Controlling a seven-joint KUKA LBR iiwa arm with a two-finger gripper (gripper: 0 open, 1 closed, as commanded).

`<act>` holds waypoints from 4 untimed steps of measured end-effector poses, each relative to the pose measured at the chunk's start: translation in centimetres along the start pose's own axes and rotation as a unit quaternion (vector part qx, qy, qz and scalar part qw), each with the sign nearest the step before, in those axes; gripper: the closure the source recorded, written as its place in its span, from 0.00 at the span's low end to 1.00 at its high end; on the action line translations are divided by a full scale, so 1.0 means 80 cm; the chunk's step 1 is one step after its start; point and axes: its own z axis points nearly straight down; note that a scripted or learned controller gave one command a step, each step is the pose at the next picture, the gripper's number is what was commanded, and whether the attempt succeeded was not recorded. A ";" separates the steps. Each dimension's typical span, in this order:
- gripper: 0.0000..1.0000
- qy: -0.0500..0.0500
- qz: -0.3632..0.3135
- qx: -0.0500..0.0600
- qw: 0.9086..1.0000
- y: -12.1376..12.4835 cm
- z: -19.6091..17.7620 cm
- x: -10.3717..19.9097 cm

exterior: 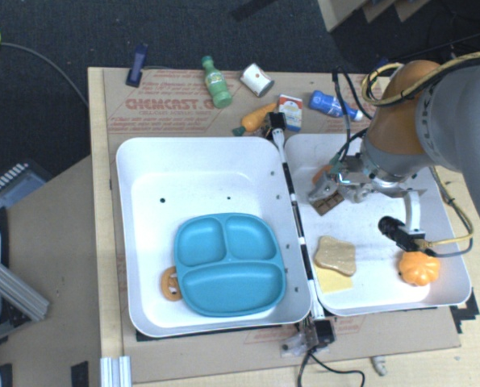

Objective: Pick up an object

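Reaching into the right bin [445,216], the gripper [330,190] is seen low over a small brown object [328,205]. Finger spacing cannot be told. Bread [336,255], cheese [331,280] and an orange [418,268] lie nearby.

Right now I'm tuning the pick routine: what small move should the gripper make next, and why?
Probably a short descent. The gripper hangs over the small brown piece in the right bin, and nothing can be seen held between its fingers, so lowering around that piece seems the likeliest step.
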 end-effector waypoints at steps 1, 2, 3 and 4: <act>0.00 0.000 -0.001 -0.001 1.000 0.051 -0.001 0.004; 0.00 0.000 0.000 0.003 1.000 0.073 -0.007 0.002; 0.00 0.000 -0.001 0.000 1.000 0.075 -0.001 0.000; 1.00 -0.001 -0.001 -0.001 1.000 0.076 -0.014 0.000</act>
